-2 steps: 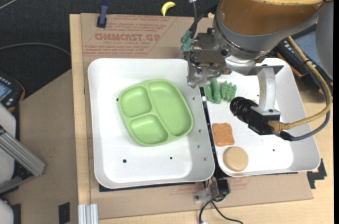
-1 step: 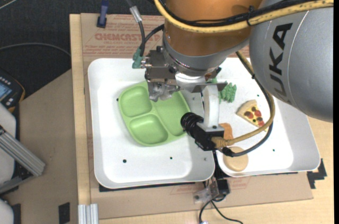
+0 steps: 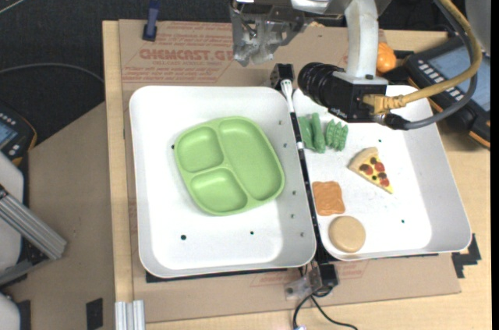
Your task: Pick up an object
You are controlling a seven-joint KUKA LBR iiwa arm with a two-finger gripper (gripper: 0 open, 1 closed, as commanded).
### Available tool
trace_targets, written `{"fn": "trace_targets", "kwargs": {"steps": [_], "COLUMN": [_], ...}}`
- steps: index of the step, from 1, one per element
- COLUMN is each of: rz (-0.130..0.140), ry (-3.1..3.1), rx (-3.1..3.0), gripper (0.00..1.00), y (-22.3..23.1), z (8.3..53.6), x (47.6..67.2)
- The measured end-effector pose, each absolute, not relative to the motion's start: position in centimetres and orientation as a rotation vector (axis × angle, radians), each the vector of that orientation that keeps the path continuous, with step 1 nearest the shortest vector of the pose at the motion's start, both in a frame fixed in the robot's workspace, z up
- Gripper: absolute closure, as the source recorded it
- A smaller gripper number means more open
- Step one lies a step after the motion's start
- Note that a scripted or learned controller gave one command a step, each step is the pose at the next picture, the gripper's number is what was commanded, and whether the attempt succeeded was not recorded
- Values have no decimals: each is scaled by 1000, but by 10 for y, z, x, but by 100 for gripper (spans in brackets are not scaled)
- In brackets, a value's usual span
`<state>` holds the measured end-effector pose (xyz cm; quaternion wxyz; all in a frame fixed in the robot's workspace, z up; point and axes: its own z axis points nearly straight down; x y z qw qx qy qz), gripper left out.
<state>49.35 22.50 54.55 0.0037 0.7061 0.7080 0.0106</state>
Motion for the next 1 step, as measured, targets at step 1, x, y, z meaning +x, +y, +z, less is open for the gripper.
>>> {"fn": "trace_targets", "kwargs": {"steps": [1], "rz": [-11], "ry": [2218], "rx": [2229], "gripper": [100], "y": [179], "z": [477], "x": [478]}}
